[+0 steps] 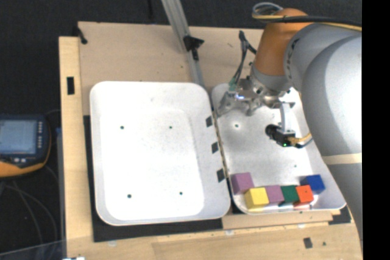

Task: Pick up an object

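At the far left edge of the frame a handheld pendant [21, 142] with a small screen lies off the bench; to its right the left bin [149, 152] takes up the middle-left of the picture, its white floor showing a few dark dots; a slanted metal rail [173, 12] runs from the top centre down to the gap between the two bins. Right of that gap sits the right bin [262, 143], and the candidates for picking all lie along its lower edge, low in the frame: a purple block [242, 181], a yellow block [256, 197] just below it, a second purple block [274, 194], a green block [288, 195], an orange block [304, 194] and a blue block [314, 182], packed close together in a row.

As for progress, nothing is lifted; every block rests on the bin floor, so the pick looks wholly undone, and the approach, the closing and the lift are all left.

The arm [329, 88] enters from the right, its grey bulk covering the upper right of the frame, the orange band above the wrist; the wrist points down and leftward so that the gripper [239, 100] sits at the upper left corner of the right bin, well apart from the blocks; how its jaws stand I cannot tell, and nothing shows between them.
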